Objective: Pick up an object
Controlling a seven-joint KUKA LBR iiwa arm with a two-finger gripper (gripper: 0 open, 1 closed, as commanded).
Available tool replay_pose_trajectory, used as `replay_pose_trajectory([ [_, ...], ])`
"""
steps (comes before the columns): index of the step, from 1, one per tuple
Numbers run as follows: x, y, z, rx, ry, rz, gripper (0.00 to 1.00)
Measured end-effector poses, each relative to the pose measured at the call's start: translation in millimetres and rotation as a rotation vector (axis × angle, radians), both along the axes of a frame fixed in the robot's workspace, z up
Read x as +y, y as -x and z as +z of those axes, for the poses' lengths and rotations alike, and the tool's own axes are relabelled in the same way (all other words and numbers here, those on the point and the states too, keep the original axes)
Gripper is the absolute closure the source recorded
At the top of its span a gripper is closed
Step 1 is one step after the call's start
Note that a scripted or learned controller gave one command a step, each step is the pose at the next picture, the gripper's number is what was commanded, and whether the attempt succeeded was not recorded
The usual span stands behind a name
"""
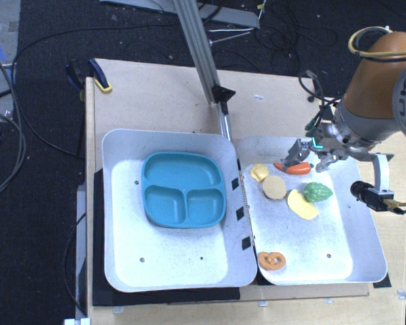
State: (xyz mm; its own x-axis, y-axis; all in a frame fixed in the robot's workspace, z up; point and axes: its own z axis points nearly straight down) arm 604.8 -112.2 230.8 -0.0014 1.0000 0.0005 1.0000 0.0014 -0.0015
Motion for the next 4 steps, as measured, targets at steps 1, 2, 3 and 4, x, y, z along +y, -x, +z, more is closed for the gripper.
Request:
replay_pose_trajectory([
  [1, 0, 0, 1, -0.001, 0.000, 0.000, 0.00],
  [2, 5, 1, -44, 0.003, 0.000, -0.001, 0.00],
  [3, 12, -6, -100, 0.003, 0.000, 0.001, 0.00],
  [4, 13, -6, -140, -0.001, 0.002, -0.001, 0.00],
])
